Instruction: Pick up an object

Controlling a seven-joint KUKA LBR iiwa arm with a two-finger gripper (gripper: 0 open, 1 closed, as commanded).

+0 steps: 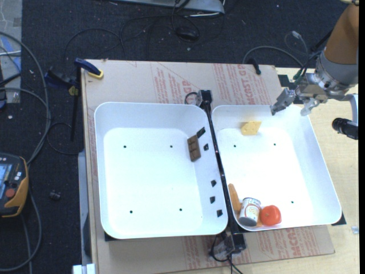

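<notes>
My gripper [293, 105] hangs over the far right corner of the right bin [308, 147], open, with nothing between its two fingers. A yellow wedge [251, 128] lies on the bin floor left of and slightly nearer than the gripper. At the bin's near left corner lie an orange carrot-like stick [234, 195], a small tin can [249, 210] and a red tomato-like ball [271, 214], close together. A brown chocolate-bar piece [194, 148] leans on the right wall of the left bin [148, 170].
The two white bins sit side by side on a cardboard sheet [171, 79], joined by a black divider with clips [215, 170]. A yellow-handled clamp [88, 68] holds the sheet's far left corner. Cables trail on the dark floor behind.
</notes>
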